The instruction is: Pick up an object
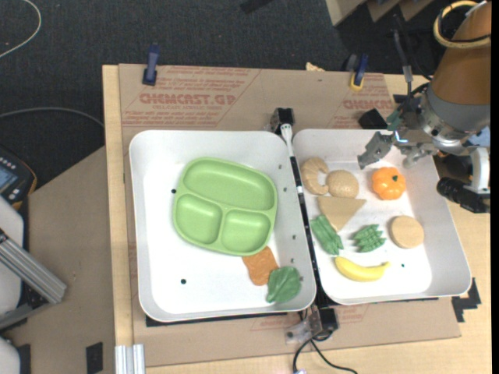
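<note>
My gripper (pixel 392 152) hangs over the back of the right bin (pixel 444 248), open, with nothing between its fingers. One grey finger (pixel 374 151) points left, toward the bin's middle. Just below and in front sits an orange toy pumpkin (pixel 387 183). Left of it lie a tan croissant-like piece (pixel 314 174) and a round beige bun (pixel 342 183). A pale wedge (pixel 341 209), two green leafy pieces (pixel 326 234) (pixel 368 237), a tan disc (pixel 406 231) and a yellow banana (pixel 360 269) fill the front of that bin.
The left bin (pixel 152 209) holds a green divided plate (pixel 225 206), an orange slice (pixel 260 265) and a green leafy piece (pixel 284 284) at its front right corner. Blue clamps (pixel 150 65) (pixel 359 72) hold the cardboard base at the back edge.
</note>
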You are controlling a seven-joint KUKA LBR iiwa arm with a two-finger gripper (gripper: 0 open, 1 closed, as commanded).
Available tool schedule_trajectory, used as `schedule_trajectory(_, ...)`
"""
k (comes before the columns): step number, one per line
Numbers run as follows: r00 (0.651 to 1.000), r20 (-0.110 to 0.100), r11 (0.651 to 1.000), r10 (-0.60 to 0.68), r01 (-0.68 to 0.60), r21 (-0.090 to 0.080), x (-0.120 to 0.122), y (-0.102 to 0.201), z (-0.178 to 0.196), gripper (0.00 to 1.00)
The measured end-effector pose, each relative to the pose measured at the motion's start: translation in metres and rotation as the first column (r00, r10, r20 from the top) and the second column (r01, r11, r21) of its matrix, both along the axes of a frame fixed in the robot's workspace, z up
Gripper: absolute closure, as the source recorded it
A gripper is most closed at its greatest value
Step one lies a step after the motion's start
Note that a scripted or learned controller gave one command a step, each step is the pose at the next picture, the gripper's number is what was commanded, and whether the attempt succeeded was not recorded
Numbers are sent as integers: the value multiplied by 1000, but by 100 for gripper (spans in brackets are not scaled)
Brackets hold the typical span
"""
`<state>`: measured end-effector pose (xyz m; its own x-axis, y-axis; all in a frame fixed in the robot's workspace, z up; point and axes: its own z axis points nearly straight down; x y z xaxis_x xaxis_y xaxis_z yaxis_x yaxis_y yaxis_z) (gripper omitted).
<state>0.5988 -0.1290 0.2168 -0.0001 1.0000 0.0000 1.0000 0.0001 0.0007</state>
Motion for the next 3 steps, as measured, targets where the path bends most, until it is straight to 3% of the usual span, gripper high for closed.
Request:
schedule_trajectory(1,1000,-8,1000,6,-5,5,-83,72,0,0)
schedule_trajectory(2,1000,-9,1000,-4,4,2,-122,41,-34,0)
schedule_trajectory(3,1000,-2,1000,-2,2,0,-120,35,-132,0)
